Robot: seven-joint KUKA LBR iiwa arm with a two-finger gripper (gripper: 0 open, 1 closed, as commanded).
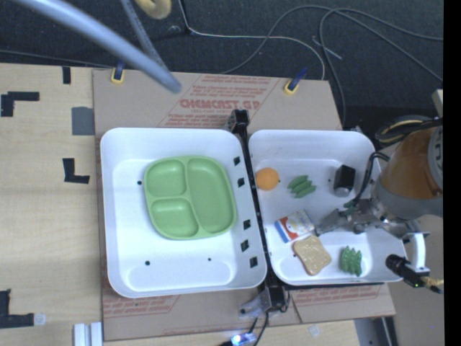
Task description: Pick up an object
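Hovering low in the right bin (360, 144), my gripper (333, 223) points leftward toward the middle of the bin floor; whether it is wide or narrow I cannot tell at this slant, and nothing shows in its grasp.

Nearest candidate: the red-white-blue card (293, 225), just beside the tip on its left. Judged flat and thin, probably light, but lying flush to the floor, so hard to get an edge under.

Touching the card's lower side is the toast slice (312, 254). Likely a rigid, light toy with a textured face; a pinch across its short sides looks the best bet.

The green leafy piece (351, 260) lies near the front wall, below my wrist. Bumpy, probably soft plastic, easy to pinch.

Further off: orange ball (267, 179) by the dividing wall (round, prone to roll), green pod (302, 186), black block (343, 178) near the back.

Arm pose: wrist and orange band (410, 166) sit over the bin's right rim, forearm reaching in low and nearly level.

The left bin (115, 193) holds a green divided plate (190, 197), well apart.
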